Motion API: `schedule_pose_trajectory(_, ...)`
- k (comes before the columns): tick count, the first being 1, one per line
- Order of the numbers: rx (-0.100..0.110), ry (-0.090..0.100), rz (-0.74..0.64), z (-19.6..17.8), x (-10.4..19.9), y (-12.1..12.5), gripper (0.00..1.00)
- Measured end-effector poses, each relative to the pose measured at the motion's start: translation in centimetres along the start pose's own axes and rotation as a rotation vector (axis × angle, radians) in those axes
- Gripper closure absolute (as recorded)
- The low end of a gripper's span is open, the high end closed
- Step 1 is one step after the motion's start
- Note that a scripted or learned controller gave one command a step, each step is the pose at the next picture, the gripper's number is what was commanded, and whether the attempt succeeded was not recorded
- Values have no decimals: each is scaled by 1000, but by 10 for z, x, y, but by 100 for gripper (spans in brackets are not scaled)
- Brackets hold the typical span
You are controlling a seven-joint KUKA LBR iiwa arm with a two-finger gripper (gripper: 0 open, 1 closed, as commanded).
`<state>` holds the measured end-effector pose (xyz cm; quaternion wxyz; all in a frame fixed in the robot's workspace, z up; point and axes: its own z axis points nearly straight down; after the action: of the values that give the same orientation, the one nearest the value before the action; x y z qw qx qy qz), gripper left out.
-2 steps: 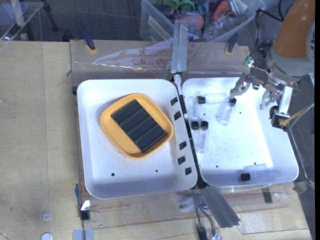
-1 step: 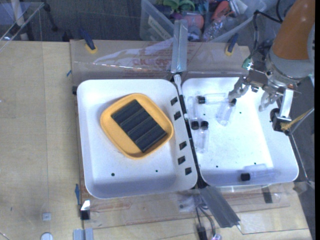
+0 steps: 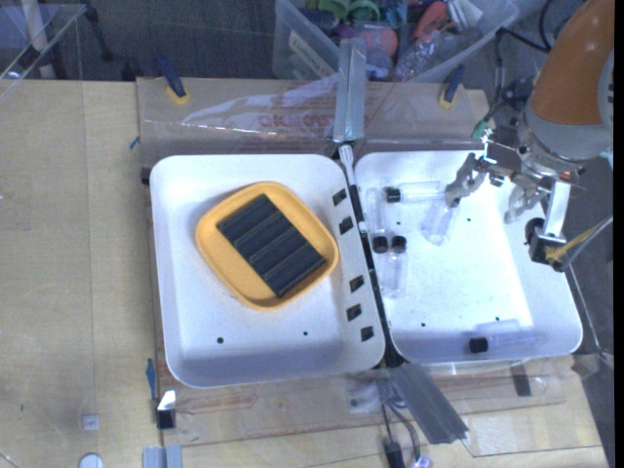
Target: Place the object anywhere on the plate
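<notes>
Tool [image 3: 492, 191] hangs at the upper right of the frame, over the far side of the right bin [image 3: 556, 331], with its fingers [image 3: 462, 185] spread apart and nothing visible between them. A black ridged slab [image 3: 271, 246], which I take to be the task's thing, lies flat on the yellow plate [image 3: 209, 248] in the left bin [image 3: 195, 351], at centre left of the frame. It is wholly inside the plate's rim, its long axis running from upper left to lower right. From the tool, the slab and plate lie well apart to the left and a little lower in the frame, across the ridge [image 3: 359, 261] where the two bins meet. Nearer the tool, in the right bin, are a clear piece [image 3: 437, 220] just below and left of it and small clear vials with black caps [image 3: 390, 245] beside the ridge. If the slab is the object, the placing looks done and the empty tool only needs to keep away from it; if a vial is meant, the carry would go leftward over the ridge
</notes>
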<state>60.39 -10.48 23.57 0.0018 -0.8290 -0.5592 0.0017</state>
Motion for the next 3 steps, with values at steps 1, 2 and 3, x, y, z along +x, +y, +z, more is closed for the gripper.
schedule_pose_trajectory(1, -3, 1, 8, 0, 0, 3, 0)
schedule_pose_trajectory(2, -2, 0, -57, 12, -13, 14, 0)
schedule_pose_trajectory(3, -4, 1, -55, -1, -9, 6, 0)
